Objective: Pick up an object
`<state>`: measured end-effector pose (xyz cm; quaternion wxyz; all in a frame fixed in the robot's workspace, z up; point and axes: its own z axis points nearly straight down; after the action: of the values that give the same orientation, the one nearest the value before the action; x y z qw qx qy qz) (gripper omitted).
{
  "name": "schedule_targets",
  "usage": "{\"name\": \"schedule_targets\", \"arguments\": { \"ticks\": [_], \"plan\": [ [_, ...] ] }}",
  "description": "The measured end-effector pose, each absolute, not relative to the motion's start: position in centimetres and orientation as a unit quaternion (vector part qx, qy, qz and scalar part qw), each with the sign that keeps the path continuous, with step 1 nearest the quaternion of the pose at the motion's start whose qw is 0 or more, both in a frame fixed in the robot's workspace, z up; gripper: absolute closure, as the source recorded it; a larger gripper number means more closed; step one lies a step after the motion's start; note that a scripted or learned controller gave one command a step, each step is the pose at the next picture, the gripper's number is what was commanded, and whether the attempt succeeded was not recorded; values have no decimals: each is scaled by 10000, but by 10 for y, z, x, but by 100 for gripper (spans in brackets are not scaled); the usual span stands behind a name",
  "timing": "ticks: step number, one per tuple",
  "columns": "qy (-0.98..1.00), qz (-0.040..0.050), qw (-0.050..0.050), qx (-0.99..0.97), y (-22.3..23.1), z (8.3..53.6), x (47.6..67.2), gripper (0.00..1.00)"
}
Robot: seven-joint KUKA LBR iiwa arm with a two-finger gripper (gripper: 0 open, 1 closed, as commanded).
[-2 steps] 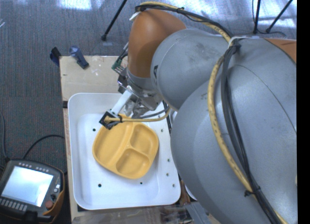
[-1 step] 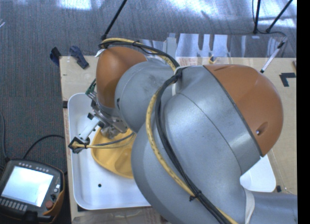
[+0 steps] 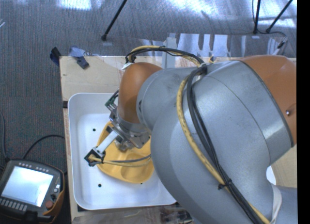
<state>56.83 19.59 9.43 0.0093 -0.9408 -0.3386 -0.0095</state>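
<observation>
A yellow, rounded, shallow object (image 3: pixel 130 168) lies in the left white bin (image 3: pixel 77 169), toward its right side. My gripper (image 3: pixel 124 141) is low in that bin, right over the yellow object's upper left part. The grey arm and orange wrist band cover the gripper from above, so the contact with the yellow object is hidden. Part of the yellow object lies under the arm.
The big grey arm (image 3: pixel 218 136) covers the right half of the bench and the right bin. A small blue and black item (image 3: pixel 77 56) rests on the bench's far left corner. A teach pendant (image 3: pixel 30 187) sits off the bench at the lower left.
</observation>
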Motion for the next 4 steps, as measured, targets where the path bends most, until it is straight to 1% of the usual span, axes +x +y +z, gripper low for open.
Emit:
{"name": "schedule_targets", "arguments": {
  "ticks": [1, 2, 3, 4],
  "plan": [
    [-3179, -17, 0, -9481, 120, 285, 547, 100],
    [-1579, 49, 1, -9874, 75, 233, 586, 100],
    [-1232, 1, 0, -9924, 51, 281, 594, 100],
    [-997, 49, -1, -9950, 61, 234, 617, 100]
  ]
}}
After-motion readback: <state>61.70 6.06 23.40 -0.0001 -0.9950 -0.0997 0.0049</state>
